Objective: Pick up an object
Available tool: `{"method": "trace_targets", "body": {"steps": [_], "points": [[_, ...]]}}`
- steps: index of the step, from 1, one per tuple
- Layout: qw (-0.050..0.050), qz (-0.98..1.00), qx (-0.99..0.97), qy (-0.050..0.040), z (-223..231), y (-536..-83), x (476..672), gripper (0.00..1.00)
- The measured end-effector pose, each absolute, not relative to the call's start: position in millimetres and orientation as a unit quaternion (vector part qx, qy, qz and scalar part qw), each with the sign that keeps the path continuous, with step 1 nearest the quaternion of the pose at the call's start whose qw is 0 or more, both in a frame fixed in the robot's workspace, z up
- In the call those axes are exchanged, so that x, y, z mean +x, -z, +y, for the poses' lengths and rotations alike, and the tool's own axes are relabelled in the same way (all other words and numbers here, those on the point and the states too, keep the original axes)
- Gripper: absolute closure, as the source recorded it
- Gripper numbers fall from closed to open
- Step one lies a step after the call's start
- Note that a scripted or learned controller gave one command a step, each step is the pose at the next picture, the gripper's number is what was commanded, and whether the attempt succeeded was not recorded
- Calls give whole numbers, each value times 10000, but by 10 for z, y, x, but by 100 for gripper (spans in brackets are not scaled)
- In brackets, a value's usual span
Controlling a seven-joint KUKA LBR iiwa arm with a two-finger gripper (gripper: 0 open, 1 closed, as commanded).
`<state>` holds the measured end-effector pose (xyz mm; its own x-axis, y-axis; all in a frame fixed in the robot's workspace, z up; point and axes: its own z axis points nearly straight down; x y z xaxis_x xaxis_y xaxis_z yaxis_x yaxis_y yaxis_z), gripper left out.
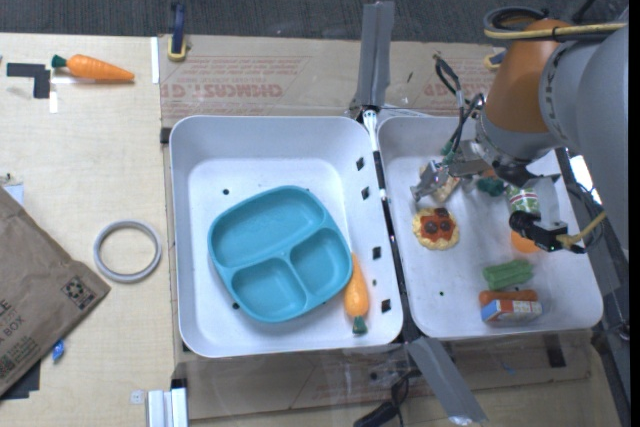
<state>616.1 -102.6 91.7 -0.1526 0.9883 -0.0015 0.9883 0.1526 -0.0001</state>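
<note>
We see the gripper (437,183) low in the right bin (440,300), just at twelve o'clock of a small pizza toy (437,228); we cannot tell its state. At four o'clock lie a green piece (508,272) and a carton (510,307). The left bin (200,215) holds a blue tray (280,253) and a carrot (357,292).

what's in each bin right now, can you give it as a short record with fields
left bin: blue divided plate, toy carrot against the plate's right edge
right bin: pizza toy, green piece, small carton
end effector: low over the right bin's upper part, just above the pizza toy
bench outside bins: second carrot, grey ring, cardboard box
</note>
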Motion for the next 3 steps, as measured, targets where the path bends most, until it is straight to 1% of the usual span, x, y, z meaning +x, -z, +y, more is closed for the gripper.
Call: {"method": "trace_targets", "body": {"steps": [1,2,3], "points": [[5,7125,7017,10,-864,-1915,6071,0],[18,7293,6842,2,-1077,-929,6414,0],[23,7303,6832,9,-1070,-1020,6417,100]]}}
